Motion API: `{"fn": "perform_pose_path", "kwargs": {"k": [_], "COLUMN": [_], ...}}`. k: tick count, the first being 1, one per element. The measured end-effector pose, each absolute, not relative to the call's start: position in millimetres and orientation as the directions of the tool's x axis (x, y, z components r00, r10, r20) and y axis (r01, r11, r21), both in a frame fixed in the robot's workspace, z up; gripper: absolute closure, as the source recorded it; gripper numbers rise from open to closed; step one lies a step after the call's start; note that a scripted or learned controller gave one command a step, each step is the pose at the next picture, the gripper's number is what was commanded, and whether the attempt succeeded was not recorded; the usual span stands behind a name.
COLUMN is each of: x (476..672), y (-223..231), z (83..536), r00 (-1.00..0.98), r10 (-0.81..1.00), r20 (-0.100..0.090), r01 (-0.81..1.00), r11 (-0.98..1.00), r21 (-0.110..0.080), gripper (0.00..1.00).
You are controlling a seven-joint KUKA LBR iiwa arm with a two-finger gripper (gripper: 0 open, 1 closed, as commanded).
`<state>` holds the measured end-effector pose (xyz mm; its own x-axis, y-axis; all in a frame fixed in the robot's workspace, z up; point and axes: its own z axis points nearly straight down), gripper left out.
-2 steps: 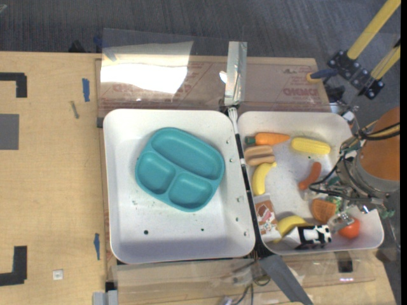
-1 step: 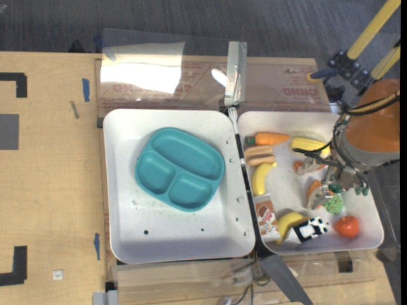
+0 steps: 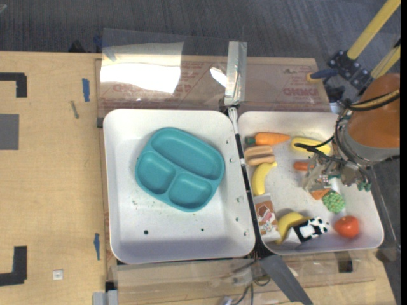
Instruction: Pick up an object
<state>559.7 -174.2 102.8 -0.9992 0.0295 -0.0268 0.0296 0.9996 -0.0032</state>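
Observation:
The right bin [image 3: 375,237] holds several toy foods. Among them are an orange carrot [image 3: 272,138], a hot dog [image 3: 259,152], a yellow banana [image 3: 262,175], a second banana [image 3: 289,222], a red tomato [image 3: 346,226], a bumpy green piece [image 3: 333,201] and a black-and-white toy [image 3: 313,229]. My gripper [image 3: 324,175] hangs low over the middle right of this bin. It is just above the green piece and beside a small orange item [image 3: 301,166]. A yellow piece [image 3: 308,146] lies right behind it, partly covered by a dark cable.
The left bin [image 3: 121,234] carries a teal divided plate [image 3: 181,168]. A small printed packet [image 3: 264,216] leans at the right bin's left wall. The arm's orange band [image 3: 381,116] overhangs the bin's right rim. A clear panel and a metal post [image 3: 235,75] stand behind the bins.

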Motion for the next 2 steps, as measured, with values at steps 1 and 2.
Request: {"fn": "perform_pose_path", "kwargs": {"k": [1, 2], "x": [559.2, 569.8], "y": [-174, -149], "z": [102, 89], "r00": [-0.999, -1.000], "r10": [0.029, 0.021], "r20": [-0.025, -0.014], "r01": [0.029, 0.021], "r11": [1.000, 1.000], "r21": [-0.003, -0.002], "gripper": [0.00, 0.00]}}
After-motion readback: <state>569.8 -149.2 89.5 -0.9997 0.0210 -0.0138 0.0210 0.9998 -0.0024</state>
